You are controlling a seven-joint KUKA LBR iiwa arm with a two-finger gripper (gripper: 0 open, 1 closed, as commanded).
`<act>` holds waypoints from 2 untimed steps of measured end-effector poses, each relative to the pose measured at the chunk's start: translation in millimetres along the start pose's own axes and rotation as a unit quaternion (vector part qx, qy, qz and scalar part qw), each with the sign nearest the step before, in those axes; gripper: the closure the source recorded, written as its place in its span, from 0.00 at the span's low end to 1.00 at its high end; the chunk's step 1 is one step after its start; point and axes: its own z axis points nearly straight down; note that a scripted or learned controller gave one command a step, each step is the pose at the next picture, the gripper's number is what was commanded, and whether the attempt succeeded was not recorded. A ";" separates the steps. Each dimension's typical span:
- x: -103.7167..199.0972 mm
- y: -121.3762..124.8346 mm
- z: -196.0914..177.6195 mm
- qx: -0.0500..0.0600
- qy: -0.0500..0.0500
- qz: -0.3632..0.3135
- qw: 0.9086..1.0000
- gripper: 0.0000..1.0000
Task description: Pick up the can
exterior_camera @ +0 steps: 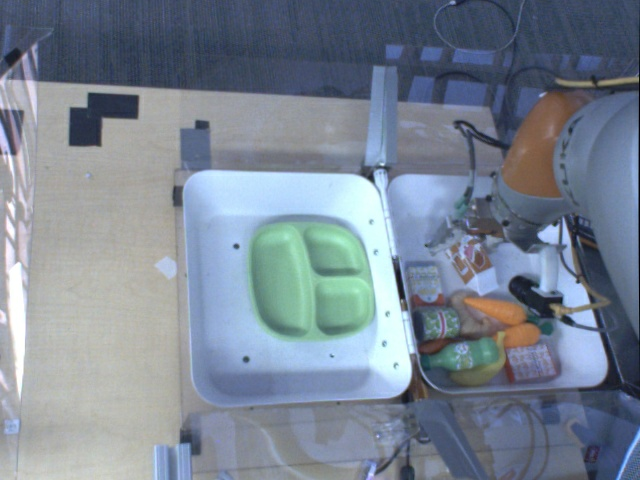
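The small cylindrical can with the green-and-red label [437,324] lies on its side (long axis running three to nine o'clock) in the right-hand shallow white bin [420,203], at about seven o'clock from the gripper [470,223], whose finger state I cannot tell.

Your arm [600,158] is built of smooth, rounded grey shells, with a glossy orange band [535,148] wrapping it above the wrist. Thin black cables [480,138] run along it, and the wrist end shows darker metal fittings.
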 end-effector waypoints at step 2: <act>15.6 50.1 1.9 0.012 -0.001 0.282 0.959 0.00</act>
